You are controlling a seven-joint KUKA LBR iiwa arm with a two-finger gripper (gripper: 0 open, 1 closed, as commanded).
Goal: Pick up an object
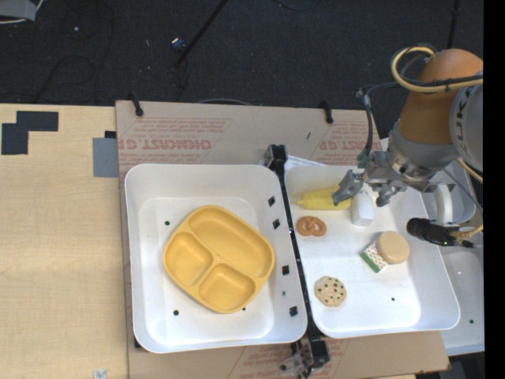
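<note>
The gripper [364, 189] was poised, fingers spread wide and nothing held, above the white bottle [362, 209] at twelve o'clock in the right bin [442, 310], seemingly for a grasp.

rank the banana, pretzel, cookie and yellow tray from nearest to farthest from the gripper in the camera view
From the gripper, over the back of the right bin:
1. Banana, just to its left in the view.
2. Pretzel, lower left, near the divider.
3. Cookie, toward the front of the right bin.
4. Yellow tray, in the left bin.
</note>
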